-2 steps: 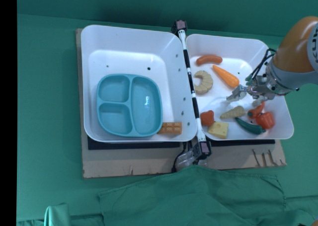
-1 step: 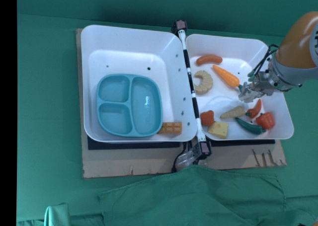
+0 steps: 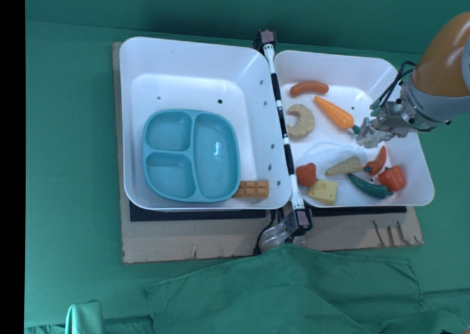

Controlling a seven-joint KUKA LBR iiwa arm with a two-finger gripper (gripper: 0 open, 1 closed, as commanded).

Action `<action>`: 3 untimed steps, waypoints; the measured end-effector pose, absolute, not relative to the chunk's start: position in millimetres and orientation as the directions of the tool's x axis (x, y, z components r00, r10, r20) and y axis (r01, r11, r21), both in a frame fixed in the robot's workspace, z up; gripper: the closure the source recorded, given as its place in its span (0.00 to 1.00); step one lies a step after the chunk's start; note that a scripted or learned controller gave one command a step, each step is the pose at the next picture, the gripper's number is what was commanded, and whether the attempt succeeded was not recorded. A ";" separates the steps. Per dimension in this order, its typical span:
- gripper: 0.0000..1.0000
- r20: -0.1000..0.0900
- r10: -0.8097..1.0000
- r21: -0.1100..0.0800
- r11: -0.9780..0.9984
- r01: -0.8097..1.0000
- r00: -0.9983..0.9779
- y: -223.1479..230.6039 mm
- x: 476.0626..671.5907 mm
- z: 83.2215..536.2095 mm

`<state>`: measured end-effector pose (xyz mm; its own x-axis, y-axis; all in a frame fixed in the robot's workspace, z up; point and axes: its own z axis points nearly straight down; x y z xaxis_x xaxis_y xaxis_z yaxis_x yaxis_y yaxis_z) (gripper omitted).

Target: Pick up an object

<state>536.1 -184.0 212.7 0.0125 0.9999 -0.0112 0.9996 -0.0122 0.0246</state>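
A: Carrot, orange, tapered, green-tipped: where?

B: Right bin, lying diagonally, its green tip beside the gripper.

A: Is the gripper clasping anything?

B: Cannot tell.

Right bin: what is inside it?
Right bin holds toy food: sausage, carrot, croissant, cheese wedge, peppers. The gripper covers whatever lies directly beneath it.

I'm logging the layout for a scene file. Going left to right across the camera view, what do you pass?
Blue divided plate → waffle piece → croissant → carrot → gripper → orange pepper.
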 end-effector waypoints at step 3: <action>1.00 -0.005 1.000 0.009 -0.002 1.000 0.002 -188.2 545.0 260.5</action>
